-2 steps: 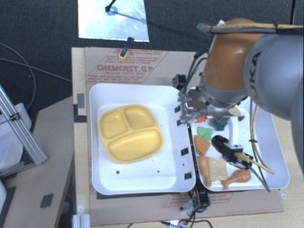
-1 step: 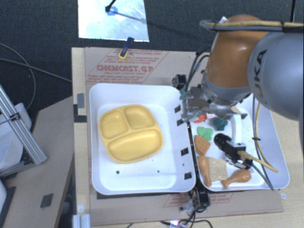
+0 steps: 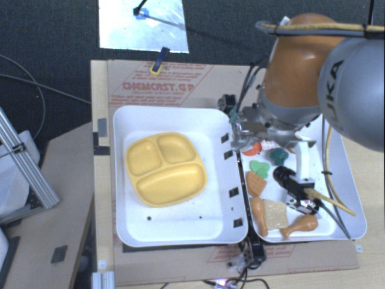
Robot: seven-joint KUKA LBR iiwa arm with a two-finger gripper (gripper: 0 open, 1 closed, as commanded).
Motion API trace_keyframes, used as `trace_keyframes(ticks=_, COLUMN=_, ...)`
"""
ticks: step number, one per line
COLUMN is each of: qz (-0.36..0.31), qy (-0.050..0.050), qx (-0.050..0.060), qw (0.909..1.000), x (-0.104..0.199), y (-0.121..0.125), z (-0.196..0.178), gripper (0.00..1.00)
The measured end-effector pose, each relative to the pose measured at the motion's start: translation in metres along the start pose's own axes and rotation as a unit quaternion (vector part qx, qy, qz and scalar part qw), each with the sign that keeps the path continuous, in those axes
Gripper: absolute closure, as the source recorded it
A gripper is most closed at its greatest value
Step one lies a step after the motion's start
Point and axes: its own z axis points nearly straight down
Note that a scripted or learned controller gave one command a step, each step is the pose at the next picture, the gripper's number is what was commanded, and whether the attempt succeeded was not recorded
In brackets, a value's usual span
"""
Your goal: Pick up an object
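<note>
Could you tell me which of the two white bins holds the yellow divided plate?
The left bin holds the yellow plate; the right bin holds small toy foods.

Bench, cardboard sheet, 2 white bins

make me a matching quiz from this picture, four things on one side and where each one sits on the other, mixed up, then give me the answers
Things:
1. yellow divided plate
2. brown drumstick toy
3. arm's orange band
4. blue and yellow clip

Places:
A. on the cardboard beyond the bins
B. near corner of the right bin
C. in the left bin
D. above the right bin's far end

Pairs: 1-C, 2-B, 3-D, 4-A
</note>
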Motion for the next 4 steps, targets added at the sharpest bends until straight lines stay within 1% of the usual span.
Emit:
trace_keyframes(ticks=1, qz=-0.003, qy=0.0, qx=0.0, qw=1.0, x=0.0, y=0.001, z=-0.01, gripper=1.0)
trace_keyframes(ticks=2, qz=0.009, qy=0.0, qx=0.005, qw=1.0, x=-0.007, y=-0.046, z=0.016, gripper=1.0)
trace_keyframes(ticks=3, qz=0.006, qy=0.0, qx=0.001, qw=1.0, x=-0.007, y=-0.022, z=-0.004, gripper=1.0)
trace_keyframes(ticks=4, qz=0.01, qy=0.0, qx=0.004, qw=0.9999, x=-0.05, y=-0.046, z=0.055, gripper=1.0)
